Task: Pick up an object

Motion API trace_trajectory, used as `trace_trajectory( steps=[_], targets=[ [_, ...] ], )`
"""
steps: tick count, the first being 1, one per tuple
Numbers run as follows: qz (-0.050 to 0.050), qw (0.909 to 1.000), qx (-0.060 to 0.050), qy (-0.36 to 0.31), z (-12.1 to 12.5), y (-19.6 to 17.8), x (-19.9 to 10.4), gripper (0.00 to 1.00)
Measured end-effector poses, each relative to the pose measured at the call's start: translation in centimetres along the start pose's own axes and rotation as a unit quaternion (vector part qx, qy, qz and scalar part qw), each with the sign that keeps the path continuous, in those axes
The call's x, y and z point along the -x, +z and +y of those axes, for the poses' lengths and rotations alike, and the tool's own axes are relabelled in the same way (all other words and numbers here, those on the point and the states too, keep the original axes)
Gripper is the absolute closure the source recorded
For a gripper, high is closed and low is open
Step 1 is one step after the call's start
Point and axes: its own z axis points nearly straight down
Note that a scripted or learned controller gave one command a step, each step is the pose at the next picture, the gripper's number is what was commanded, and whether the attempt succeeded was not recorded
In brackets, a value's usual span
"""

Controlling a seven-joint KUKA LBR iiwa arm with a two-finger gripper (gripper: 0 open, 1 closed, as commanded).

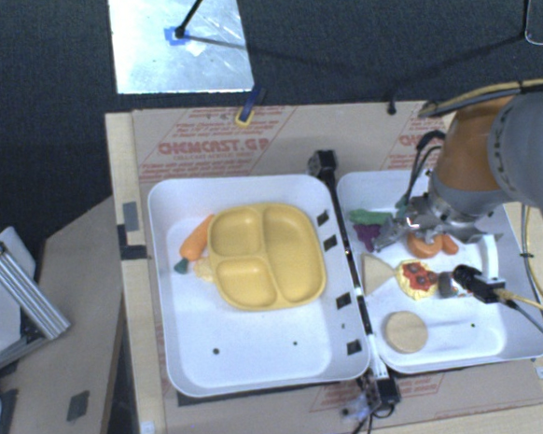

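Note:
My gripper hangs low over the upper middle of the right bin, with the grey wrist and orange band behind it to the right. Just left of it lies a purple vegetable with a green top. An orange curved piece lies right below the gripper, partly hidden by it. A pizza slice with yellow and red topping lies in the middle of the bin, and a round tan disc sits near the bin's front. Nothing is seen held.
The left bin holds a yellow divided plate, with an orange carrot against the plate's left edge. A black divider with clips runs between the bins. A shiny metal sheet lies beyond the bench.

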Motion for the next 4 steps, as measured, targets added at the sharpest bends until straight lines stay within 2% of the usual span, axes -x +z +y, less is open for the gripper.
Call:
trace_trajectory(
  steps=[1,2,3,4],
  targets=[
    [-0.004,1.0,0.006,0.0,0.2,-1.3,0.3,1.0],
    [-0.001,1.0,0.001,-0.001,1.2,-7.3,0.7,1.0],
    [-0.001,1.0,0.002,-0.002,1.4,-13.8,0.7,1.0],
    [0.0,1.0,-0.001,-0.002,1.5,-13.6,0.7,1.0]
  ],
)
